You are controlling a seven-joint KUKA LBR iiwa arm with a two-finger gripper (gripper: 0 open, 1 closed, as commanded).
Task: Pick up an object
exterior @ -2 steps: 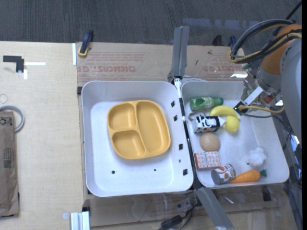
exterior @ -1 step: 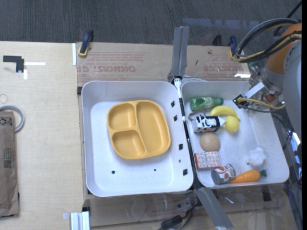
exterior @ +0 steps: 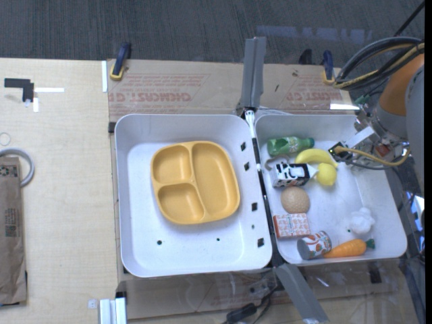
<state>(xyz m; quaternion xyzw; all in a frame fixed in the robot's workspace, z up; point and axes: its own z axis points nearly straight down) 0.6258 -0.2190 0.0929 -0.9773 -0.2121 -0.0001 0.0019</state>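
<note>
the grey arm [exterior: 413, 106] comes in over the right bin's [exterior: 395, 211] far right rim. its gripper [exterior: 383, 142] sits there, and i cannot tell whether it is wide or narrow. the left bin [exterior: 135, 248] holds a yellow divided plate [exterior: 196, 181]. the right bin holds a banana [exterior: 316, 159] nearest the gripper, a green bottle [exterior: 289, 144], a carrot [exterior: 345, 249], a black-and-white carton [exterior: 291, 173], a red box [exterior: 291, 225], a brown ball [exterior: 295, 200] and a can [exterior: 312, 244].

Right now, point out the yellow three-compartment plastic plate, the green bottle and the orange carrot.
yellow three-compartment plastic plate [exterior: 216, 177], camera view, right compartment floor
green bottle [exterior: 289, 144], camera view, body
orange carrot [exterior: 347, 249], camera view, middle
</note>
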